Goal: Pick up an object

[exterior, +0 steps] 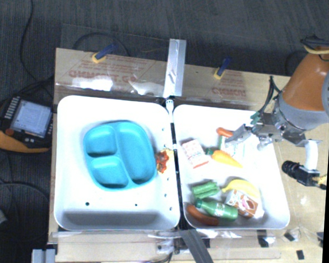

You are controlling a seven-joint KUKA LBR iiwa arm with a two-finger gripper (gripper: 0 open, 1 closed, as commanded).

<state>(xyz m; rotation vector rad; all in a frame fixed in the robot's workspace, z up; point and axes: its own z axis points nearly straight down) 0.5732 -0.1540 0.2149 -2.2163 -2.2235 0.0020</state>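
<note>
On the floor at far left lies a handheld control pad with a lit screen, beside the surface. The left bin carries a blue divided tray, and a small red-orange object sits by its right wall. In the right bin lie a white and red box, a green pepper, a green bottle, a carrot, a banana and a small carton. The claw hovers over the bin's upper right, above the carrot, its fingers spread apart and holding nothing.
</note>
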